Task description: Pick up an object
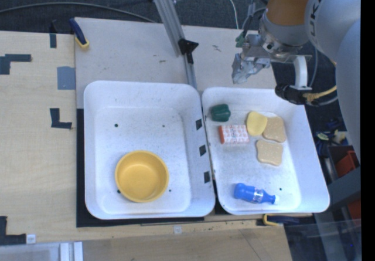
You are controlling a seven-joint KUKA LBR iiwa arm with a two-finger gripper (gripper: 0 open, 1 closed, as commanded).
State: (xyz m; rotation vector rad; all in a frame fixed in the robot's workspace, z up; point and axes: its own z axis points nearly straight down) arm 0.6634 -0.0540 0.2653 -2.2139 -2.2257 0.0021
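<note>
Blue bottle (254, 193) lies at six o'clock from the pincer (241, 73), long axis crosswise; pincer's state I cannot tell.

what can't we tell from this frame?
- Tool: too small and blurred in the camera view to read its state or whether it holds anything.
- Arm: cut off by the top and right edges.
- Red-and-white block: print too small to read.
- Blue bottle: label too small to read.
- Yellow bowl: its near inner wall is hidden by its own rim.
</note>
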